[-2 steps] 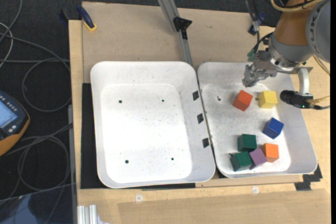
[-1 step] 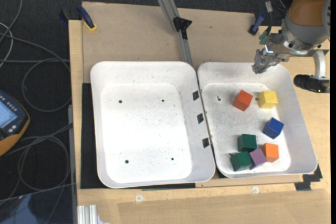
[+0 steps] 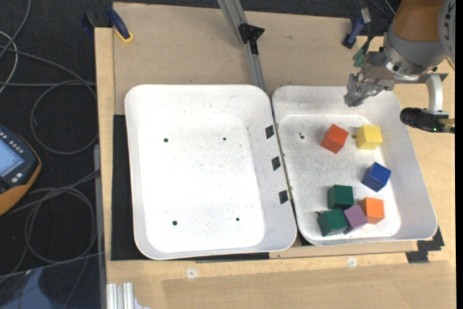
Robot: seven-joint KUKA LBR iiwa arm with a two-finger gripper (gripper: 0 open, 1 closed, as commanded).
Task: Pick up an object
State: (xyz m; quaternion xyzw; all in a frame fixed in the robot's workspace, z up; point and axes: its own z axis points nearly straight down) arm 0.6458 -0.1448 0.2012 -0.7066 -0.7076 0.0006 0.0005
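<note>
Presently, camera view, contents as follows. Worktop: bare brown board carrying two shallow white bins side by side. Left bin: speckled white floor. Right bin: seven blocks. Red block near the bin's far edge, about midway across; yellow block just beside it toward the right edge. Blue block by the right edge, midway down. Near right corner cluster: upper green block, lower green block, purple block and orange block, packed close or touching. Gripper: hangs over the right bin's far edge, near the far right corner, apart from every block; nothing between the fingers; whether they are spread or pressed together cannot be told.
</note>
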